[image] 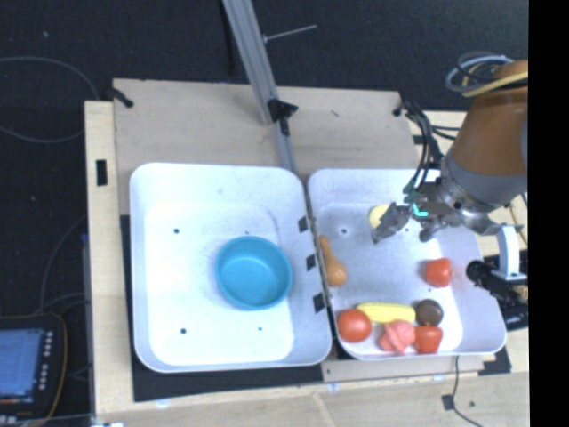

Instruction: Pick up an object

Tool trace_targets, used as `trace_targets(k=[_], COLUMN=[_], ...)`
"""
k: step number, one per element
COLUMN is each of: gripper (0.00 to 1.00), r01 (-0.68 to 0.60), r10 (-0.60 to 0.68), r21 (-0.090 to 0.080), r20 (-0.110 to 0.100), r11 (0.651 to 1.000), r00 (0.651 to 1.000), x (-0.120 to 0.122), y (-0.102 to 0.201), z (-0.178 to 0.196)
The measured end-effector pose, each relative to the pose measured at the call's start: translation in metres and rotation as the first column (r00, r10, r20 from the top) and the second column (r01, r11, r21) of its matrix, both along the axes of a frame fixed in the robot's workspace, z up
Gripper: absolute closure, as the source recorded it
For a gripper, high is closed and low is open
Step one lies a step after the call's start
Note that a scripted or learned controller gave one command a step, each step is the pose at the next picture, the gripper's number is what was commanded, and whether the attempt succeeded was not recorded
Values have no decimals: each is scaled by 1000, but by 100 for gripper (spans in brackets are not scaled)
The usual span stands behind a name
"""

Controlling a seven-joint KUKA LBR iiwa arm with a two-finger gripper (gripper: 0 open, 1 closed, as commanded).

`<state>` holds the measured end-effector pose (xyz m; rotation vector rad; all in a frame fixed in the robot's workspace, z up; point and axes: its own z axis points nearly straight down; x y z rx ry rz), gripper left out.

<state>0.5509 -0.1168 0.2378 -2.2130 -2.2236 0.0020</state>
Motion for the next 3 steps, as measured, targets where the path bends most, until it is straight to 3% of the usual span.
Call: trace_targets(k=[1, 3], gripper=[0, 0], r01=[0, 13], r10=[0, -13], r21=[0, -4], r20=[4, -2], r11=[1000, 1000], r00=[1000, 1000], x=[1, -6], y=[0, 8], z=[2, -99])
